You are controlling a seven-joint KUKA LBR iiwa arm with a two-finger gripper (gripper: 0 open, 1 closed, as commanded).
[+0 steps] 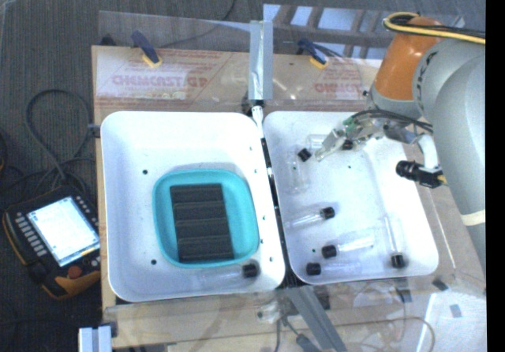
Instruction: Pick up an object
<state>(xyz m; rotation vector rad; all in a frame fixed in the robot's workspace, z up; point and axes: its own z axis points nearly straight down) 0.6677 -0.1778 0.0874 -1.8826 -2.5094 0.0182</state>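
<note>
Two white bins on bench [173, 78]: left bin [126, 145] holds teal tray [207, 216]; gripper [335, 141] over right bin [418, 252], finger state indiscernible, clear vials [312, 218] scattered below.

You've got a teach pendant [55, 241] on the floor left of the bench, screen lit, its cable [47, 117] looping behind it. Two blue clamps [144, 46] pin the clear sheet at the back edge.
</note>
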